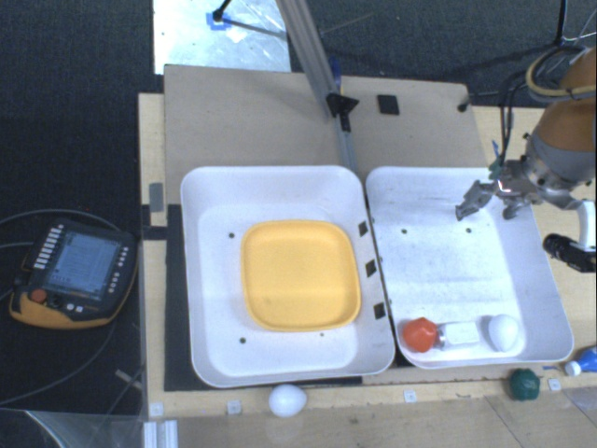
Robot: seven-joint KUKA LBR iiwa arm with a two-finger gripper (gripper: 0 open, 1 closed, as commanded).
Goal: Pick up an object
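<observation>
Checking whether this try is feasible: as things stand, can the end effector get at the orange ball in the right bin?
Probably yes. The end effector hangs above the right bin, and the orange ball lies uncovered at its near edge, though a white item touches it.

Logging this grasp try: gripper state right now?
Gripper: fingers spread open, nothing between them, over the right bin.

Arm (569, 129) cut off at right edge; blue object (585, 363) partly cropped there.

We are seeing an orange ball (420, 334), white block (459, 333) and white egg (503, 331) lying along the right bin's (438, 250) near wall.
</observation>
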